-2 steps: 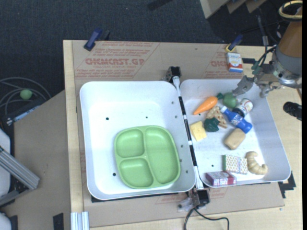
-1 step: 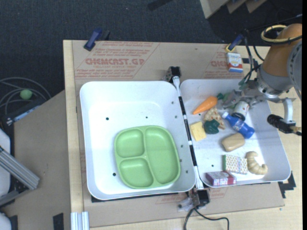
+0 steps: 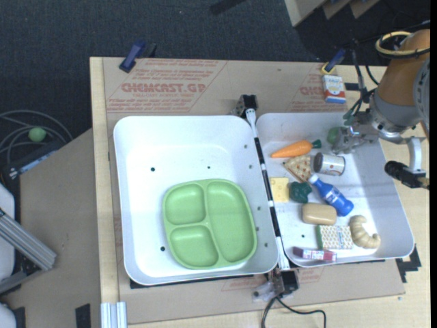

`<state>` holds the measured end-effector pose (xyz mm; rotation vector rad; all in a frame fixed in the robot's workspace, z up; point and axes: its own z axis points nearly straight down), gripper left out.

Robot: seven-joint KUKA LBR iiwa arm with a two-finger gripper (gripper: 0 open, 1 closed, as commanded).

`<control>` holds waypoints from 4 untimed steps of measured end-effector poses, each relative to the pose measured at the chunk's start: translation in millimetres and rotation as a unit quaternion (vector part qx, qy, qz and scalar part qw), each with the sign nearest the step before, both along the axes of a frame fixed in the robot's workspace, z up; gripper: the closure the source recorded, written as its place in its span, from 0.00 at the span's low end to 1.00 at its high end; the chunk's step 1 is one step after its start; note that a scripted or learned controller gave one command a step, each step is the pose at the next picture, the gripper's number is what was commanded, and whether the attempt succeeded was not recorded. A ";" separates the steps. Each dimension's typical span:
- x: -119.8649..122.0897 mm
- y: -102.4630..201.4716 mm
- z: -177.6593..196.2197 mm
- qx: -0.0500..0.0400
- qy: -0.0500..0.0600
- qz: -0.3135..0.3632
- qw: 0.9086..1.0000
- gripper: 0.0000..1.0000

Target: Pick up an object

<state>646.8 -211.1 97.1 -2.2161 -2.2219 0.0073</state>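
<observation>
My gripper [image 3: 347, 137] hangs low over the far right part of the right bin [image 3: 392, 210], just above a small silver can [image 3: 330, 163] lying on its side. A dark green thing [image 3: 334, 134] sits right at its tip; whether it is touched is unclear. To the left of the gripper lies an orange carrot [image 3: 293, 149]. Nearer the front are a tan cracker [image 3: 298, 167], a blue bottle [image 3: 332, 195], a yellow square [image 3: 278, 189], a dark green lump [image 3: 300, 193], a beige bar [image 3: 319, 214], a croissant [image 3: 364, 232], a patterned packet [image 3: 335, 237] and a pink tube [image 3: 315, 254].
The left bin [image 3: 136, 183] holds a light green divided plate [image 3: 208, 223]. A small blue and white box [image 3: 333, 88] lies on the bench behind the right bin. The rim between the bins runs just left of the carrot.
</observation>
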 end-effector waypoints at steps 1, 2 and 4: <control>-32.3 28.6 97.1 0.000 -0.005 -0.001 1.000 1.00; -33.2 28.6 95.5 0.000 -0.003 -0.001 1.000 0.00; -97.4 110.2 -12.4 0.001 -0.002 -0.002 1.000 0.00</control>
